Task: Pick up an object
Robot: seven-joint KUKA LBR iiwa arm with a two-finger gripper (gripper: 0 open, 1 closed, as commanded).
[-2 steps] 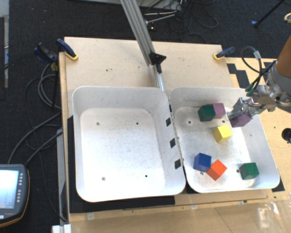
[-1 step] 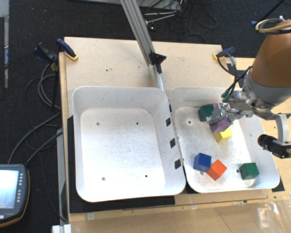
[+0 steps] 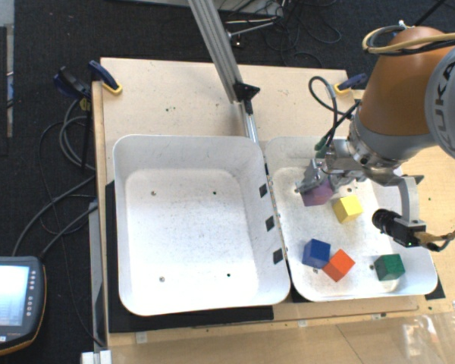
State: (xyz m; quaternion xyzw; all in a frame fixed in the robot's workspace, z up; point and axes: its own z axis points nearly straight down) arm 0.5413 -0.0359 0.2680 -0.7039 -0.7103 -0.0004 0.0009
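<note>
Two shallow white bins sit side by side on a wooden bench. The left bin (image 3: 189, 226) holds no blocks. The right bin (image 3: 288, 218) holds five: a purple block (image 3: 317, 195) at its far left, a blue block (image 3: 316, 253) touching an orange block (image 3: 339, 265) near the front, a yellow block (image 3: 347, 208) mid-bin, and a green block (image 3: 389, 267) at the near right. The gripper (image 3: 315, 182) hangs directly over the purple block; whether it pinches it cannot be told.
</note>
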